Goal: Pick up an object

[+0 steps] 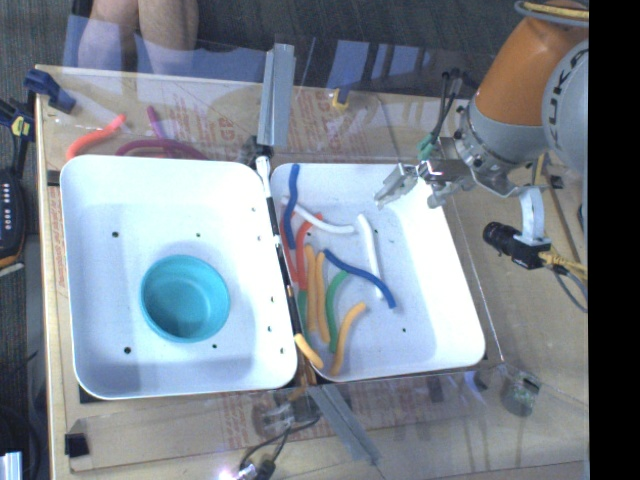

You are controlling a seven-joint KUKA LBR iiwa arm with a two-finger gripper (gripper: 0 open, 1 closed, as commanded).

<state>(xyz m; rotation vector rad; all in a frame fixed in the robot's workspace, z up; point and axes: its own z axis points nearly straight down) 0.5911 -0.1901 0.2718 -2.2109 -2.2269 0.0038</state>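
The grey arm point(530, 78) reaches in from the right, its gripper point(412, 181) hovering fingers apart over the right bin's point(450, 308) far edge; coloured flexible sticks point(330, 288) lie by its left wall. The left bin point(90, 268) holds a teal bowl point(185, 298).

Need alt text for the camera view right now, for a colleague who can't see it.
The gripper hovers over the right bin's far edge, above a tangle of coloured flexible strips. The left bin holds a teal bowl.

2 bare legs point(140, 8) beyond the bench's far edge, orange clamp point(95, 136) and pink tubing point(160, 149) behind the left bin, black camera point(515, 245) at right
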